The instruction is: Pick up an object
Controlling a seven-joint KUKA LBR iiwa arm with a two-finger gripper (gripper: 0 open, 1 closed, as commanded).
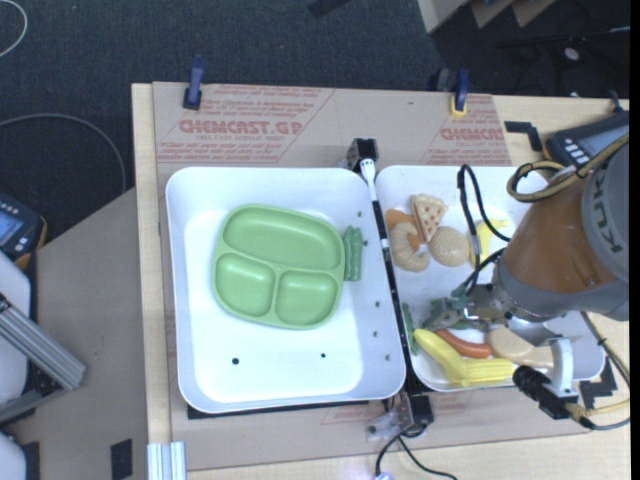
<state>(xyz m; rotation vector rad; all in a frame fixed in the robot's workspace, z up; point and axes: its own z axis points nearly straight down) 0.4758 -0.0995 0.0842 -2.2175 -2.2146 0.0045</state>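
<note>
The right bin holds several toy foods. A tan wedge, a beige round piece and a pale pastry lie in its far left part. A yellow corn cob, a red sausage and a beige disc lie at its near edge. My gripper is low in this bin, over a green leafy piece and just above the sausage. The wrist and arm hide the bin's right half. I see nothing lifted.
The left bin holds a green divided plate with a green bean pod beside its right rim. A black cable loops over the right bin. Blue and yellow clamps sit on the board's far edge.
</note>
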